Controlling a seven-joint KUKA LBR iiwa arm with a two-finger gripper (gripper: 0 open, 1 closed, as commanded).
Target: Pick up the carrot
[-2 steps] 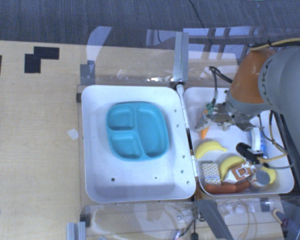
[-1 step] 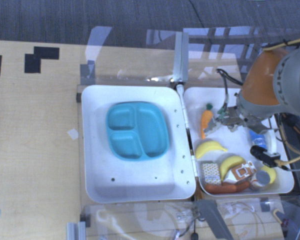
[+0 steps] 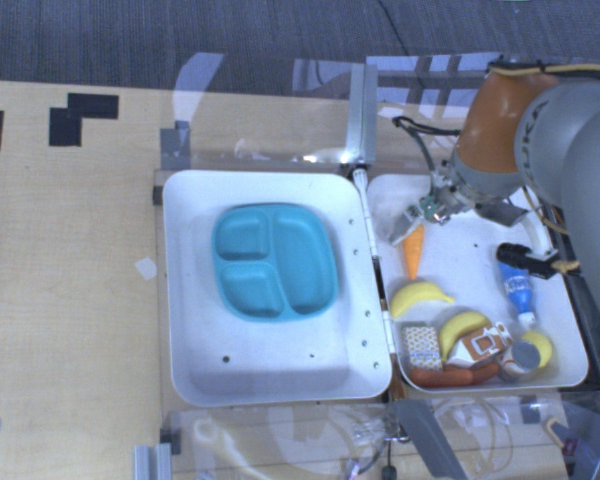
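A blue divided plate [image 3: 276, 261] is lying in the left bin [image 3: 185, 298]. In the right bin [image 3: 576, 363], the carrot [image 3: 412, 251] is resting near the left wall, its upper end just below the gripper [image 3: 433, 208]; whether it sits between the pincer's tips cannot be told. Below it, a banana [image 3: 419, 297] is curving beside a patterned packet [image 3: 421, 346], a second banana [image 3: 463, 329] and a red sausage [image 3: 450, 376]. Further right, a blue tube [image 3: 520, 296] is lying under the grey arm [image 3: 555, 118].
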